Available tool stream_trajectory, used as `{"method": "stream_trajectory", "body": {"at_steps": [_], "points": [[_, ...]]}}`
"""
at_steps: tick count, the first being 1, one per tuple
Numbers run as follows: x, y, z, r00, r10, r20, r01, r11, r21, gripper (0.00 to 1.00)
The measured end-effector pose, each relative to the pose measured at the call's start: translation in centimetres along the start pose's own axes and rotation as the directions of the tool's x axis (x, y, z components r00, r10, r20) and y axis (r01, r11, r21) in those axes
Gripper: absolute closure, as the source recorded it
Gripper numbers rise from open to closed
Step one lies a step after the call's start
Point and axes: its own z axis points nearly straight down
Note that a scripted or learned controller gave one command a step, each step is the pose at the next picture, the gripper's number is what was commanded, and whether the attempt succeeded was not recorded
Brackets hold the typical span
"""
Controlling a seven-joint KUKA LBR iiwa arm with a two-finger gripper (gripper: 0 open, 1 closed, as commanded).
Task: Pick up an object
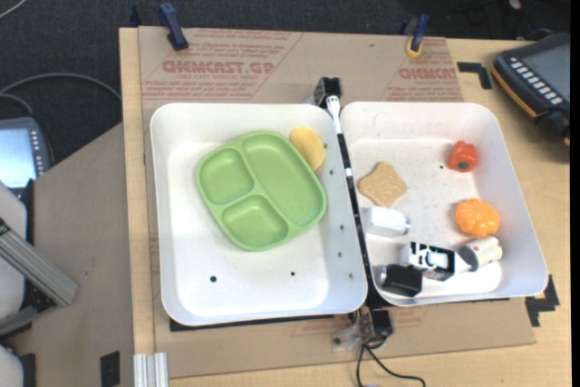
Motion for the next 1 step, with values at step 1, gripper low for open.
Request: {"method": "stream_trajectory", "body": {"at_steps": [1], "points": [[1.37,-17.59,0.41,1.000,0.006,-0.005,-0.006,1.000,0.023,1.00]]}}
